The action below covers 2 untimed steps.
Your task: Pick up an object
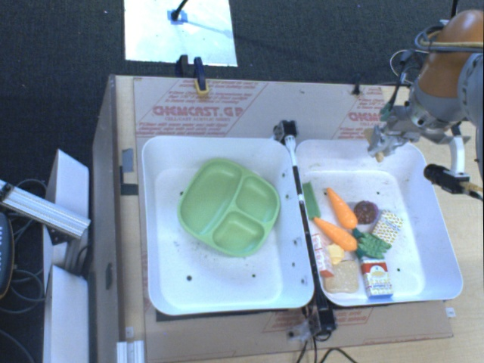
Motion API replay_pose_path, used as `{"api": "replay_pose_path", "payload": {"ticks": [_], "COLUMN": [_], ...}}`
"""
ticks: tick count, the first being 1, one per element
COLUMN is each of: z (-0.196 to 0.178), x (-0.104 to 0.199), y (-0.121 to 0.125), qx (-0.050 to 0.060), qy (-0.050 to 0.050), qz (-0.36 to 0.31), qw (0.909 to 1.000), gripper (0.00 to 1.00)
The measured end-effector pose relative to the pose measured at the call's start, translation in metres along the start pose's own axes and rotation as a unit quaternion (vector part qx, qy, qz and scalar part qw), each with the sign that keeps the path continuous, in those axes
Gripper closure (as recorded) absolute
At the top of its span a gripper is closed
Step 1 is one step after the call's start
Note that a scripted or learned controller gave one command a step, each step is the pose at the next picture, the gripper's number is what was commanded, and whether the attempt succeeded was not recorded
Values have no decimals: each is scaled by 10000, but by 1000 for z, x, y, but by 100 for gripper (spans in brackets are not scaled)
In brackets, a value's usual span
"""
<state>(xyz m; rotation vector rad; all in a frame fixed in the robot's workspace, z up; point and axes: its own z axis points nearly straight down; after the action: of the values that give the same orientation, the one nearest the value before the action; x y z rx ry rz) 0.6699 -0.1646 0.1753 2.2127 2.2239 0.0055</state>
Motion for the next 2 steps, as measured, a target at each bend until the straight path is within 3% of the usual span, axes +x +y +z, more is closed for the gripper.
{"api": "replay_pose_path", "payload": {"ticks": [1, 2], "z": [-60, -62], "x": [73, 124], "y": [-10, 0], "qx": [6, 10], "qy": [6, 7], "qz": [-1, 0], "qw": [10000, 10000], "gripper": [100, 100]}}
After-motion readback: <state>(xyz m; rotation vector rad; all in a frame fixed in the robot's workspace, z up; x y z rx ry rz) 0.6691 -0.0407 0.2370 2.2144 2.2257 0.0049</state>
